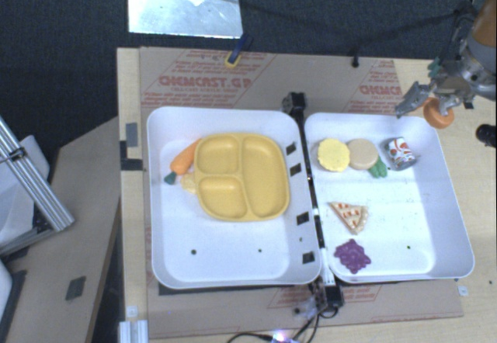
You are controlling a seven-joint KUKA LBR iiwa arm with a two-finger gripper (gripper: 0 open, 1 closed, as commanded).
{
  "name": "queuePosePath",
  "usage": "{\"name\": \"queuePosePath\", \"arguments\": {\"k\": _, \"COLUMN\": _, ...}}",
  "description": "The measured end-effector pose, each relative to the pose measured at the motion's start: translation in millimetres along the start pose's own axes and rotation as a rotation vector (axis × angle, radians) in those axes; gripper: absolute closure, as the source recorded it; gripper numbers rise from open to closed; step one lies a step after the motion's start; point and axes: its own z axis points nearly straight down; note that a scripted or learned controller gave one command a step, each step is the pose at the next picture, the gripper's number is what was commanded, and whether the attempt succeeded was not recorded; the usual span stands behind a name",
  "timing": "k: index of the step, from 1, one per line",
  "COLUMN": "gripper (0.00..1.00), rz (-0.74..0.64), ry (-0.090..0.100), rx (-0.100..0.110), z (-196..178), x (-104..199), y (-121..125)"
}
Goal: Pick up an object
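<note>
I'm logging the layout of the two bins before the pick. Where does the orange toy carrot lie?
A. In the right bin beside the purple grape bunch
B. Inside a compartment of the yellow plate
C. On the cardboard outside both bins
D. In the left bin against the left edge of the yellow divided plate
D: the orange toy carrot lies on the left white bin's floor, touching the left rim of the yellow divided plate.
</note>
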Motion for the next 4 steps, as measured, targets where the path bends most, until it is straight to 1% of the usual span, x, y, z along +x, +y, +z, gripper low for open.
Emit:
{"name": "queuePosePath", "arguments": {"k": 1, "gripper": 0.00, "rz": -0.003, "ry": 0.001, "rx": 0.004, "z": 59.8, "x": 6.6, "y": 4.3}}
{"name": "queuePosePath", "arguments": {"k": 2, "gripper": 0.00, "rz": -0.003, "ry": 0.001, "rx": 0.004, "z": 116.5, "x": 16.4, "y": 3.8}}
{"name": "queuePosePath", "arguments": {"k": 3, "gripper": 0.00, "rz": -0.001, "ry": -0.004, "rx": -0.012, "z": 118.0, "x": 14.3, "y": 7.5}}
{"name": "queuePosePath", "arguments": {"k": 4, "gripper": 1.00, "rz": -0.004, "ry": -0.006, "rx": -0.013, "z": 108.8, "x": 14.1, "y": 8.1}}
